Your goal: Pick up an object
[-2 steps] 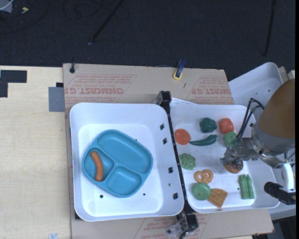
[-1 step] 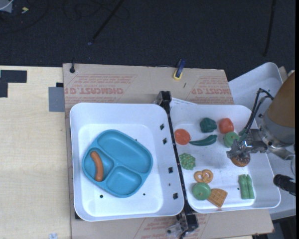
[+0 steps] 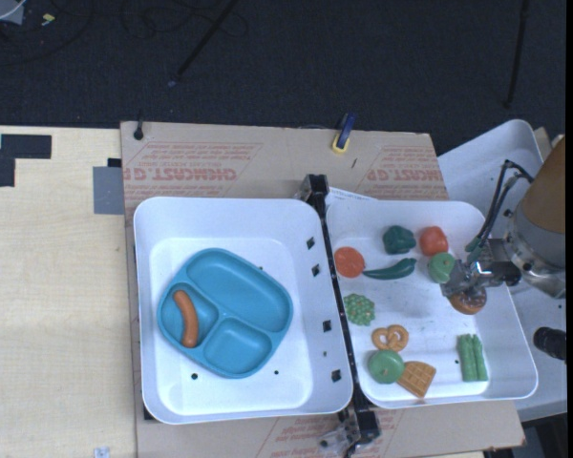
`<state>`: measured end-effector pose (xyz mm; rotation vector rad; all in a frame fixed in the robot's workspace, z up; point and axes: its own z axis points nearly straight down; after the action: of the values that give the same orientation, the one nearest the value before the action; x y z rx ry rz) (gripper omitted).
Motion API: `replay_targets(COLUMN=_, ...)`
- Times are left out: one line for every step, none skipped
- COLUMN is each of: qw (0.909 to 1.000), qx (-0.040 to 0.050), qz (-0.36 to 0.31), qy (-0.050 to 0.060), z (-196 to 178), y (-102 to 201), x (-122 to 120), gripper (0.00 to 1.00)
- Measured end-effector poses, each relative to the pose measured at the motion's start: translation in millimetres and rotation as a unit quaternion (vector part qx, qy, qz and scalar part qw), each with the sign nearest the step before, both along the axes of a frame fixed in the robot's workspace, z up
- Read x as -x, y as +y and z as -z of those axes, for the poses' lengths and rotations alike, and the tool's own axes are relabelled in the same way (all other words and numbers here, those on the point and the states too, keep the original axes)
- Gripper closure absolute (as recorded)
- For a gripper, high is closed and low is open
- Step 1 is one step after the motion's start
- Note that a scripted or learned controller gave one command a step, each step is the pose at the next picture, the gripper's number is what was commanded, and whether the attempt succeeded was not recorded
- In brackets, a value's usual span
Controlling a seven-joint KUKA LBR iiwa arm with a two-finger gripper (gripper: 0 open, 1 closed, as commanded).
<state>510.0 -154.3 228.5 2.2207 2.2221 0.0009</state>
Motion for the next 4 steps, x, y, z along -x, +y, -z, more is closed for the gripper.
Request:
replay_targets(qw=1.0000, qx=-0.0012, qz=-0.002, qy=0.001, z=-9, y=52, x=-14, gripper=1.00)
replay_targets(qw=1.0000, qx=-0.0011, qz=-0.003, qy=0.001, z=-13, y=110, x=-22, gripper=1.00)
replay_targets(qw=1.0000, qx=-0.0011, qz=-0.002, qy=0.003, z=5, y=167, x=-30, gripper=1.00)
replay_targets(qw=1.0000, qx=-0.0004, qz=-0.001, qy=0.002, z=2, y=196, x=-28, gripper=1.00)
